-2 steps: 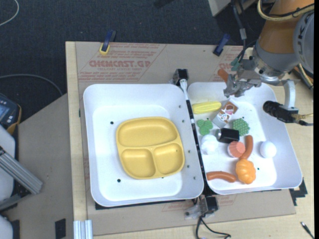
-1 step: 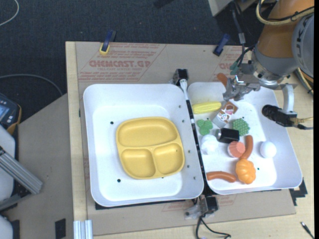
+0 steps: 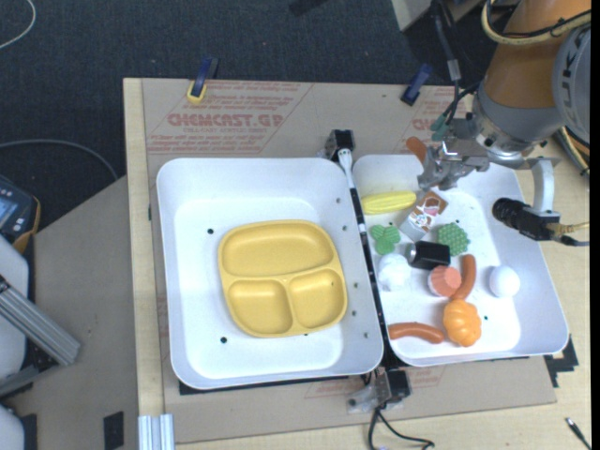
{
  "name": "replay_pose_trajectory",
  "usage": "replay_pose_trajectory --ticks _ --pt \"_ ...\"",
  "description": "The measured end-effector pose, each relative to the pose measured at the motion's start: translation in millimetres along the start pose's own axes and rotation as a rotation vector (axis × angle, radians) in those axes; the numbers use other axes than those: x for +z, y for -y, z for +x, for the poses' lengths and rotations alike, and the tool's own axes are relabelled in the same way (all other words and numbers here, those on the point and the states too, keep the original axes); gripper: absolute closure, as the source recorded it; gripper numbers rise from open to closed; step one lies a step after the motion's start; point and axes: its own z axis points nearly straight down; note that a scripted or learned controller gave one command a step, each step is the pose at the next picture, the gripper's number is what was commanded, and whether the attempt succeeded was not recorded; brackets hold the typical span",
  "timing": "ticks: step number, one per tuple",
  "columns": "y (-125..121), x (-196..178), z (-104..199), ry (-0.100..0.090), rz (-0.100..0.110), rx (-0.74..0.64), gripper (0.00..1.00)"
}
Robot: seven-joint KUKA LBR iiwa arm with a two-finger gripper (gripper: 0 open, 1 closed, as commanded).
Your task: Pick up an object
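Observation:
My gripper hangs over the back part of the right bin, under the grey wrist and orange band. Just below it in the view lies a small red-and-white object. A yellow corn-like piece lies to its left. Further forward are two green pieces, a black block, a white ball, a salmon disc, a sausage, a white egg, an orange pumpkin and another sausage. I see nothing held in the gripper.
The left bin holds a yellow three-compartment tray. A black camera-like part juts from the arm over the right bin's right side. An orange piece lies at that bin's back rim. Cardboard surrounds both bins.

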Motion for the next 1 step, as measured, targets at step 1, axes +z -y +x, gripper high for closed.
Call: replay_pose_trajectory --ticks 1 --pt "-8.9 5.0 -17.3 0.003 -0.005 0.003 1.00"
